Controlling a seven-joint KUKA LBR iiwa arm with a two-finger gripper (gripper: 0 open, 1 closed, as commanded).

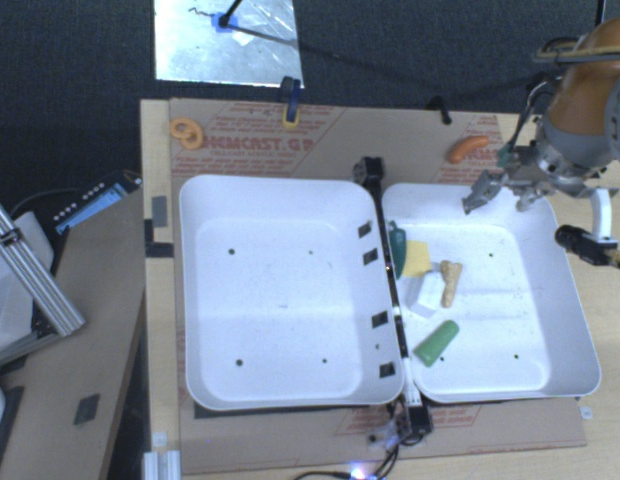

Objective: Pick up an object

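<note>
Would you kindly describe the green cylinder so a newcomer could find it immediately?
Start at the right-hand bin. Near its front left corner, beside the divider, lies the green cylinder, tilted. It is the only all-green piece, lying in front of the tan peg and yellow block.

The grey arm (590, 98) is cut off at the right edge; the small white piece (425, 294) among the objects is too blurred to identify.
</note>
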